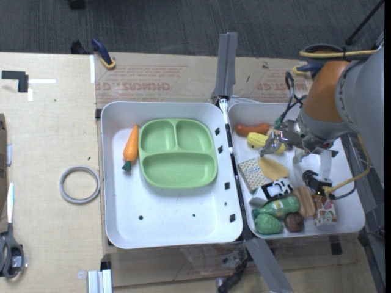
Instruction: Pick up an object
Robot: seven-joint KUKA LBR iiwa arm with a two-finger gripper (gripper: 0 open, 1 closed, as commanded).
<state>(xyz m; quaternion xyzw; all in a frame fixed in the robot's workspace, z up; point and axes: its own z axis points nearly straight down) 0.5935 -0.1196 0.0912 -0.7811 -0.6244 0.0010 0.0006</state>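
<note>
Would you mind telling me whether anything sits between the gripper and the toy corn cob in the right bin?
Nothing visible does. The gripper hangs right at the corn cob, near the bin's left wall. The orange sausage-shaped toy lies just behind the cob, and the yellow chip just in front, both off that line.

Bench [55, 133]: pale wood top, with a brown cardboard sheet [159, 78] laid across its 12 o'clock part.

Directly on it:
- Left white bin [116, 212], centre.
- Right white bin [348, 221], at 3 o'clock, touching the left bin along one side.
- Roll of tape [80, 184], at 9 o'clock, well apart from the left bin.
- Scissors [11, 249], at 8 o'clock, at the edge.
- Blue-and-yellow clamp [104, 54], at 11 o'clock, on the cardboard's corner.
- Black tape marks [17, 78], at 10 o'clock.
</note>
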